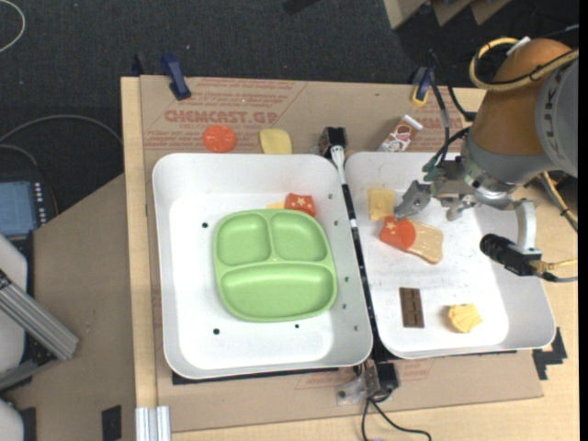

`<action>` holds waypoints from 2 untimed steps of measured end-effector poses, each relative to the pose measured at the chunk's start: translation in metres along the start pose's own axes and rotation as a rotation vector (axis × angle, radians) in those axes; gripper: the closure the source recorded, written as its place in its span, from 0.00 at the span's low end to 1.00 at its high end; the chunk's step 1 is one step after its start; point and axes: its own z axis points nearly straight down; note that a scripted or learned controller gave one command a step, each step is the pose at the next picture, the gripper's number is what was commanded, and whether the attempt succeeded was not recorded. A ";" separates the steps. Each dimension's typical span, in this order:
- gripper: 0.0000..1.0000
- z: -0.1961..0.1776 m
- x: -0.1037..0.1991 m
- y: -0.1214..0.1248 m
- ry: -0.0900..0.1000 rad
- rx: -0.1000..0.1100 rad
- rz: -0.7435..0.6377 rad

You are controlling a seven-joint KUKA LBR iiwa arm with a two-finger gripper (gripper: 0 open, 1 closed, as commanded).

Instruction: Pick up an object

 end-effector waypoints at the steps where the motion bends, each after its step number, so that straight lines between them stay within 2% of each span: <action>1: 0.00 0.063 0.005 0.006 -0.001 0.000 0.002; 2: 0.00 0.071 -0.038 -0.064 -0.006 -0.016 0.007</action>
